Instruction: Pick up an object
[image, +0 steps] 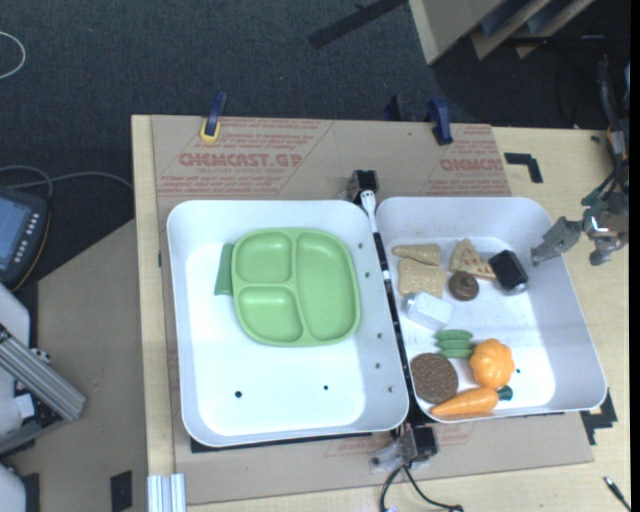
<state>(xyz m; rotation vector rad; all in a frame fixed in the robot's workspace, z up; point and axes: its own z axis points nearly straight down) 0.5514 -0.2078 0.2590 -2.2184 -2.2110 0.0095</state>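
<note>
From my feed: left bin (200, 330) holds smooth green three-compartment plate (296, 286). Right bin (570, 330), lower right of frame: bread-like slices (418, 268), round brown patty (434, 376), glossy orange pepper (492, 362), carrot (464, 403), black block (508, 271). Hand (585, 232) at right edge, above bin rim; can't tell how far open, nothing visibly in it.

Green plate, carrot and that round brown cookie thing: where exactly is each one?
Green plate (297, 286): camera view, on the ridge between its compartments.
Carrot (466, 403): camera view, middle of its orange body.
Brown cookie (434, 375): camera view, centre of its flat top.
</note>
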